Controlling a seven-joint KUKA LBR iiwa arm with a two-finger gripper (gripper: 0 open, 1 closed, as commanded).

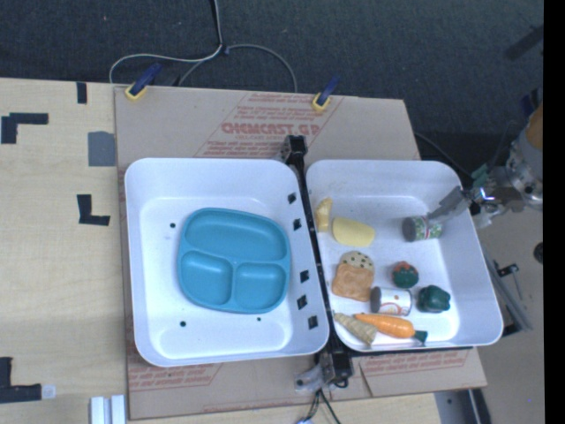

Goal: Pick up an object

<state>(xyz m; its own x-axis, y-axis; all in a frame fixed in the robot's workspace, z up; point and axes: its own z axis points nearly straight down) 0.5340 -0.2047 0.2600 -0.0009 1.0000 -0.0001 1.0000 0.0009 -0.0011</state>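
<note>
The fingers (424, 229) cannot be judged open or shut; cardboard (256, 126) reads "CHEMCAST GP".

We see two white bins (141, 193), the left one bearing a sky-blue tray (234, 261). In the right bin, a pale yellow piece (352, 231) sits beside a tan cookie (355, 263) speckled with dark dots; below them we note an orange carrot (386, 325) tipped in green, a dark green lump (433, 299), and a green ball (405, 276) capped in reddish brown. Brown cardboard (256, 126) printed with red lettering underlies both bins, pinned by yellow and blue clamps (138, 87). Dark blue carpet (371, 34) frames the pale wooden bench (53, 237).
</note>
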